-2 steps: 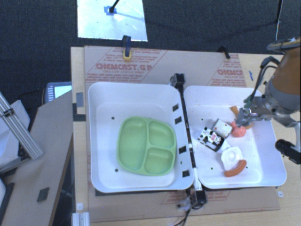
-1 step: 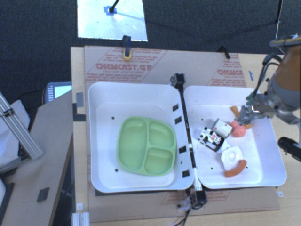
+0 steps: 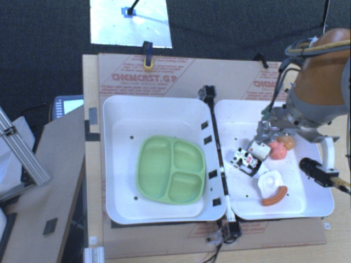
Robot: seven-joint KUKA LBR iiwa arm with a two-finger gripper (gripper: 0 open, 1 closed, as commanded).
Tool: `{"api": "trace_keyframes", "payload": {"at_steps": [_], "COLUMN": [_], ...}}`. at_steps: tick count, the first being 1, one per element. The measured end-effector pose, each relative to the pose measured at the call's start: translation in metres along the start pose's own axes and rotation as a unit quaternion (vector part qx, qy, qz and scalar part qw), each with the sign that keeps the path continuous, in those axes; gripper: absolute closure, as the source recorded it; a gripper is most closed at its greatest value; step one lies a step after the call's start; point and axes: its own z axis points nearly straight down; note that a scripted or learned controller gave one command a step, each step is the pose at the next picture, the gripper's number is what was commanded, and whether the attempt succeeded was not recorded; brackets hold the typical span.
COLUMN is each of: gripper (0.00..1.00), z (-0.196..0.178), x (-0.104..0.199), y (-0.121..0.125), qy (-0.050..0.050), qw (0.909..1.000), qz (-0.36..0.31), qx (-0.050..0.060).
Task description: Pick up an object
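My gripper (image 3: 264,137) hangs low over the right bin (image 3: 236,119), near its middle. Just below its tip lies a small white block (image 3: 260,150), and I cannot tell if they touch. A black-and-white patterned toy (image 3: 244,161) lies to the block's lower left. A pink rounded toy (image 3: 278,150) and an orange piece (image 3: 287,142) sit just right of the gripper. Toward the bin's front lie a white fried-egg toy (image 3: 269,182) and an orange-brown sausage (image 3: 274,196).
The left bin (image 3: 120,119) holds a green divided plate (image 3: 171,170). A black divider strip (image 3: 215,152) runs between the bins. The arm's grey and orange body (image 3: 321,86) overhangs the right bin's far right corner. A black fitting (image 3: 316,172) sits at its right wall.
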Motion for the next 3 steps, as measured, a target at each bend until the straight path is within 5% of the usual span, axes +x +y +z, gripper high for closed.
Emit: {"api": "trace_keyframes", "payload": {"at_steps": [3], "gripper": [1.00], "z": [0.024], "x": [0.158], "y": [0.008], "qy": [0.001], "qw": [1.0000], "qz": [0.000], "qx": [0.001]}}
